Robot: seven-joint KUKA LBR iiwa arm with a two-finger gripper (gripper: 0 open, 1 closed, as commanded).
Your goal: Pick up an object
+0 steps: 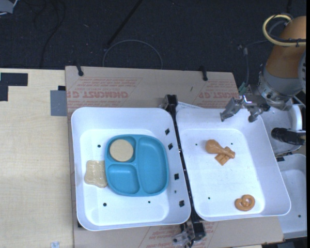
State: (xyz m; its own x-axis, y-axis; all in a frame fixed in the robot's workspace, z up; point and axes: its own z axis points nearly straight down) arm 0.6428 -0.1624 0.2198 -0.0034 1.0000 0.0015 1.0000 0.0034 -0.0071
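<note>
Camera view: looks down at a slant on two white bins side by side on a brown board.
Near rim, right bin (268, 213): a pretzel (245, 203) lies in the near right corner, close to the wall, with little room on that side.
Right bin floor: bare white between the pretzel and a drumstick (220, 151) that lies near the middle, well apart from every wall.
Left bin (88, 205): a blue tray (144, 174) with three compartments fills most of the floor.
Tray, far left compartment: a round tan cracker (121, 150) sits inside it.
Left of the tray: a pale toast (95, 173) lies on the bin floor, touching or tucked under the tray's left edge and close to the bin's left wall.
Divider: dark clips run along the joint where the two bins meet.
Far rim, right bin: the gripper (240, 112) hangs over the far right corner, its two fingers spread apart with nothing between them.
Arm: grey with an orange band, it enters from the right, above the bin's far right edge.
Far: dark floor with cables.
</note>
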